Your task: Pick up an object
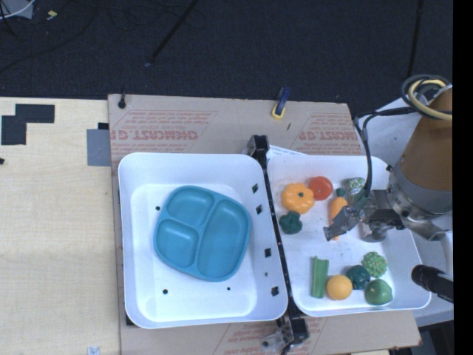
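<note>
White bins [194, 166] on cardboard [185, 128] — dark floor behind; hand [341, 224] low — its grip unclear.

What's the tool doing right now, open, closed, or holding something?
Tool: low in the right bin beside the orange piece; open or closed cannot be told, and nothing is visibly held.

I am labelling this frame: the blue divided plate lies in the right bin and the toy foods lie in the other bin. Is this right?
Not quite. The camera view shows the blue divided plate in the left bin; the toy foods, such as the orange pumpkin and the green stalk, lie in the other bin, the right bin.
</note>
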Tool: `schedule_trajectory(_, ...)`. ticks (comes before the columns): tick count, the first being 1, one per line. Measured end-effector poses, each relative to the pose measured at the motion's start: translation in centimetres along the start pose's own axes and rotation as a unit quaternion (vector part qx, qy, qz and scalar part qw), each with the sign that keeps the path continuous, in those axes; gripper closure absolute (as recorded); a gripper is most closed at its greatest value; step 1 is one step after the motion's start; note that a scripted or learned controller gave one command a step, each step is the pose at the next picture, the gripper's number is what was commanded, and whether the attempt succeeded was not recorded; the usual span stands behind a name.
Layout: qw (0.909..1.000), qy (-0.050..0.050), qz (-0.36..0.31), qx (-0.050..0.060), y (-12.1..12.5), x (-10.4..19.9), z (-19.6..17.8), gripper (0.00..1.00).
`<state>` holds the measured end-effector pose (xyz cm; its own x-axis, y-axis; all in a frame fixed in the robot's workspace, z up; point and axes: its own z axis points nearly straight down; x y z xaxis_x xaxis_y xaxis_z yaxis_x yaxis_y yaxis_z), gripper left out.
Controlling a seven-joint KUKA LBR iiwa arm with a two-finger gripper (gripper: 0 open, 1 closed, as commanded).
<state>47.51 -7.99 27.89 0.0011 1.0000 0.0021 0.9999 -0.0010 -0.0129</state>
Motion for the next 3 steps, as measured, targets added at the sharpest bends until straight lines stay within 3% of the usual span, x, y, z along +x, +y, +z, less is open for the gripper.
schedule_trajectory(1,1.0000,0.000,-0.001,-0.004,0.1,0.0,-0.4,0.00)
schedule_trajectory(3,1.0000,0.000,0.000,-0.002,-0.6,0.8,8.8,0.00)
